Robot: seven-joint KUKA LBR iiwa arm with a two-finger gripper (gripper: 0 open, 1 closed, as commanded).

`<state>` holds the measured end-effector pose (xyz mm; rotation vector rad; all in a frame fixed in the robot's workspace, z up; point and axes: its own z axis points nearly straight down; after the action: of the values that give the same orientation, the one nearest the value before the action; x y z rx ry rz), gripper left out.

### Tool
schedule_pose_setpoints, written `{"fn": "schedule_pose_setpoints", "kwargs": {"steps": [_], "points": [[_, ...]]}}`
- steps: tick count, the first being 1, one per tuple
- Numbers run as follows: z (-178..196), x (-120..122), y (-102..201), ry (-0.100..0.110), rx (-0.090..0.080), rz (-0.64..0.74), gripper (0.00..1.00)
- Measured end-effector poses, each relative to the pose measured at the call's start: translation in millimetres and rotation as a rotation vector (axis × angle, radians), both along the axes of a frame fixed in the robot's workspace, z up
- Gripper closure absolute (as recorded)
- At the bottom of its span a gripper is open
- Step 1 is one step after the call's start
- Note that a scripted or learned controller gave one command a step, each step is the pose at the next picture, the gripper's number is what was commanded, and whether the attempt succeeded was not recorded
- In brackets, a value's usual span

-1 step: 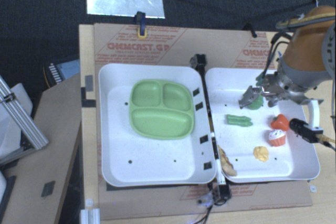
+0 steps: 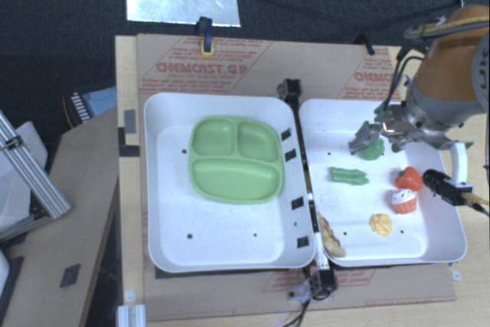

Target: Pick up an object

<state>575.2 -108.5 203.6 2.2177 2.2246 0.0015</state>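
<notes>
Gripper (image 2: 370, 138) low in right bin (image 2: 436, 245), at a round green toy (image 2: 373, 150); finger state not discernible. Near it: green pod (image 2: 348, 177), red toy (image 2: 409, 179), cupcake (image 2: 403, 201), yellow toy (image 2: 380, 223). Green divided plate (image 2: 234, 159) in left bin (image 2: 164, 195).

Red "CHEMCAST GP" lettering ran across the brown masking sheet (image 2: 230, 61) behind the left bin (image 2: 164, 241).

a robotics lab: a grey-and-orange arm (image 2: 452, 65) over two white bins (image 2: 164, 256) on a board-covered bench (image 2: 230, 61), toy food inside.
</notes>
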Motion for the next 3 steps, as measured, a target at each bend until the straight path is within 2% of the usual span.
{"fn": "schedule_pose_setpoints", "kwargs": {"steps": [1, 2, 3], "points": [[-52.9, 1.6, 10.6, 0.004, 0.001, 0.002, 0.00], [-113.8, -4.1, 7.2, 0.005, 0.000, -0.002, 0.00], [-119.1, -3.5, 7.3, 0.000, 0.000, -0.002, 0.00]]}}
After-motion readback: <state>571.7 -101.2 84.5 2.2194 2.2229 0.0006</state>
